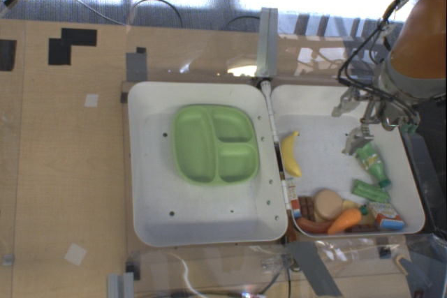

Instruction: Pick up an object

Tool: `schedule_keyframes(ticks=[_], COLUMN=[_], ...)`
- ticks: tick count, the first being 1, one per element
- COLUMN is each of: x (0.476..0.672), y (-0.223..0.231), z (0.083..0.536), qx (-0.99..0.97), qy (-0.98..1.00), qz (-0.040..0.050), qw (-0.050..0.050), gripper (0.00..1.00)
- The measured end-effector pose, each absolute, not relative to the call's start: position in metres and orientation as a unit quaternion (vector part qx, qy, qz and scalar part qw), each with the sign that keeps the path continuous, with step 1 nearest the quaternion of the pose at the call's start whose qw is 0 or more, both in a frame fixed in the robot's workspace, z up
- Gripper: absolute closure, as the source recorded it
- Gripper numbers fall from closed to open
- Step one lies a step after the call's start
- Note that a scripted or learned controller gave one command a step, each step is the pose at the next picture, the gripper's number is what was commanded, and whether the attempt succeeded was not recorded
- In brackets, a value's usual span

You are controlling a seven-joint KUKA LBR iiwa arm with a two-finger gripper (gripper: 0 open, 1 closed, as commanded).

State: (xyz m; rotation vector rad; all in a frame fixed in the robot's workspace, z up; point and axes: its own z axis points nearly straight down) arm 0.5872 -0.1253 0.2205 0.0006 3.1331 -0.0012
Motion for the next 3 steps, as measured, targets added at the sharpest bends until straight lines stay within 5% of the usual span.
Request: schedule_keyframes(ticks=[1,2,3], x=[0.615,0.632,0.636], y=[-0.194,-0.205,-0.204], z=[0.091,0.093,0.108], qx=[0.047,0.1,0.096], qy=[0.999,0.995,0.995], qz=[-0.0018,-0.0005,-0.0017], qw=[0.01,0.007,0.013], gripper=[0.0,0.0,1.0])
